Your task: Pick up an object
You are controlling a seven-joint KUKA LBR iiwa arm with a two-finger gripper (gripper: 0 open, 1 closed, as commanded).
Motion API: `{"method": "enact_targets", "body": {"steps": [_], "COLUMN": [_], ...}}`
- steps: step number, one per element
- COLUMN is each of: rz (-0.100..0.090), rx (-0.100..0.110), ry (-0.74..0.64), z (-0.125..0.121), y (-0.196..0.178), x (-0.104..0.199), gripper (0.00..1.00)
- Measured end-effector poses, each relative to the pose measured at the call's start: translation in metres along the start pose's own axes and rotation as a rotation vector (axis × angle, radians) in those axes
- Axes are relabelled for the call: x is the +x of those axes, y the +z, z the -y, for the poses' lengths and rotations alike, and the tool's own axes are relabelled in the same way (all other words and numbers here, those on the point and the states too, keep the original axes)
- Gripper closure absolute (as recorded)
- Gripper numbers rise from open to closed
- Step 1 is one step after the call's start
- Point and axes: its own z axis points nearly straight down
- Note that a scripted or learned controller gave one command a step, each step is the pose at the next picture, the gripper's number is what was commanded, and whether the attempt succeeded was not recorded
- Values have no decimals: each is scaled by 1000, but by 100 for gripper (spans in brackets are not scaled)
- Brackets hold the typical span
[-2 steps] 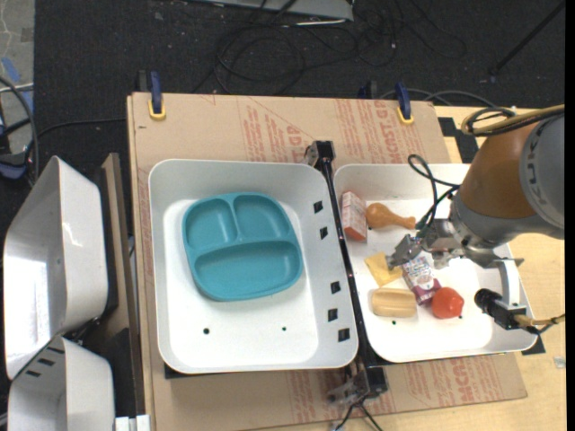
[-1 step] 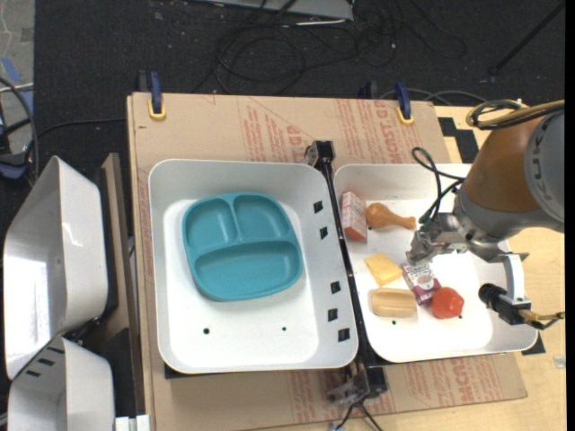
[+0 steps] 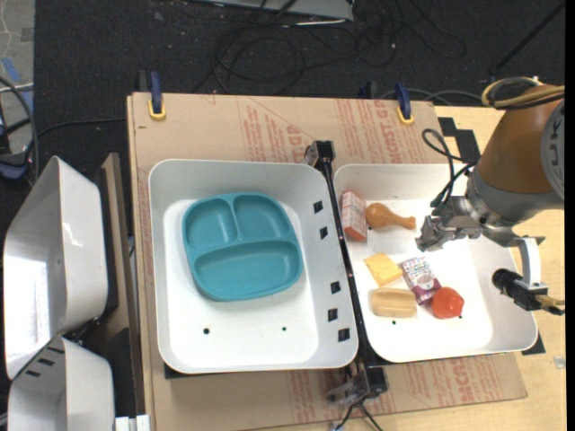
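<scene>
The right bin (image 3: 467,339) holds several small items: a red-and-white carton (image 3: 354,217), a tan drumstick-shaped toy (image 3: 390,215), a yellow cheese wedge (image 3: 383,268), a purple-and-white packet (image 3: 419,276), a beige bread piece (image 3: 393,303) and a red tomato (image 3: 447,303). My gripper (image 3: 429,239) hangs low over this bin, just right of the drumstick and above the packet. Nothing shows between its fingers.
The left bin (image 3: 171,312) holds a teal divided plate (image 3: 241,245). A black divider runs between the bins. The arm's grey body and orange band (image 3: 521,142) cover the right bin's far right corner. White tubs (image 3: 54,268) stand left of the bench.
</scene>
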Motion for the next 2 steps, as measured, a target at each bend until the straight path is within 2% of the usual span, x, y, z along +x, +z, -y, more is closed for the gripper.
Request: {"method": "enact_targets", "body": {"steps": [1, 2], "rz": [1, 0], "rx": [-2, 2], "ry": [0, 0], "z": [6, 6], "y": [-60, -67], "x": [-1, -1], "gripper": [100, 100]}}
